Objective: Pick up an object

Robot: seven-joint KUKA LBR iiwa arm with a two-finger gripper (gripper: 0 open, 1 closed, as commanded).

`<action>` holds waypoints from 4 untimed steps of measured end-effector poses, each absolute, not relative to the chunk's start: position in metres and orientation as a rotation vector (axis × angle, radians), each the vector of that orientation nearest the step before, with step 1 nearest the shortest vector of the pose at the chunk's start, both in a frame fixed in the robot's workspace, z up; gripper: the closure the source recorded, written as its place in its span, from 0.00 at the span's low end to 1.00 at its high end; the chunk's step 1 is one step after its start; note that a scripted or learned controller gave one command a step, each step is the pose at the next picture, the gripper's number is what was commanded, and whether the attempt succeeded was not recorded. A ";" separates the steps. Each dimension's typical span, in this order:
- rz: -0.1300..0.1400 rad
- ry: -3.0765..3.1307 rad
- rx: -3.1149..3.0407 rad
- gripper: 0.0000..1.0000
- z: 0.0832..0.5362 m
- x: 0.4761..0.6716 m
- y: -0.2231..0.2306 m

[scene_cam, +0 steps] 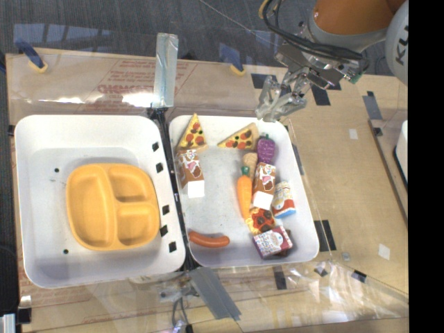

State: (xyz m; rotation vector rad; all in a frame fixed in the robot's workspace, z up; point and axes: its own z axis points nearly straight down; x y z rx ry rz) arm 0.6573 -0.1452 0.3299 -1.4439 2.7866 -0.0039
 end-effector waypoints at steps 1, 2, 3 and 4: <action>0.012 2.441 -1.983 1.00 0.188 0.636 -0.210; 0.005 2.438 -1.982 0.00 0.191 0.638 -0.210; -0.031 2.505 -1.872 0.00 0.117 0.613 -0.212; -0.008 2.598 -1.759 0.00 0.095 0.537 -0.210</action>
